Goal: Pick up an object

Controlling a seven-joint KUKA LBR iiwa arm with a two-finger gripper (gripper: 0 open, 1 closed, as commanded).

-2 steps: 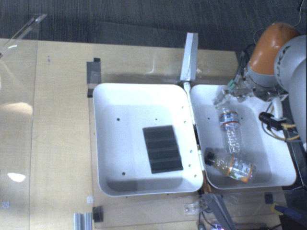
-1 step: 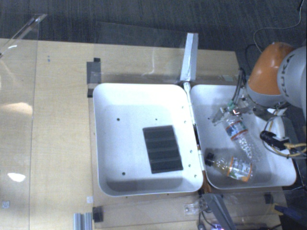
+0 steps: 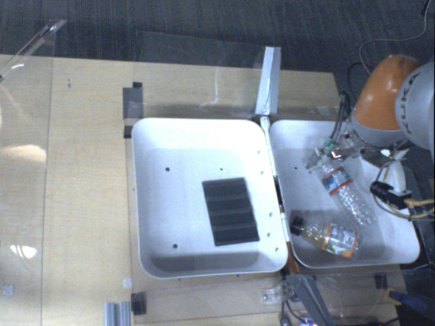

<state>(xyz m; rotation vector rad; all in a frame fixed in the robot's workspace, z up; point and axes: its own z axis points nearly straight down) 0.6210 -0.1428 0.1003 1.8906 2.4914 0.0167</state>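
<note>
The right bin (image 3: 299, 141) holds two plastic bottles. A clear crumpled bottle (image 3: 348, 193) with a red and blue label lies slanted near the middle. Along the front wall lies a second bottle (image 3: 327, 236) with an orange label and a black cap, its cap pointing left. A flat black ridged pad (image 3: 230, 210) rests in the left bin (image 3: 163, 148). My gripper (image 3: 329, 157) hangs low over the right bin's back half, just above the top end of the clear bottle. Nothing is seen held in it.
The arm's grey body and orange band (image 3: 384, 100) cover the right bin's far right corner. Cables (image 3: 394, 199) run along the bin's right wall. A metal post (image 3: 268, 80) stands behind the gap between the bins, on the wooden bench (image 3: 68, 182).
</note>
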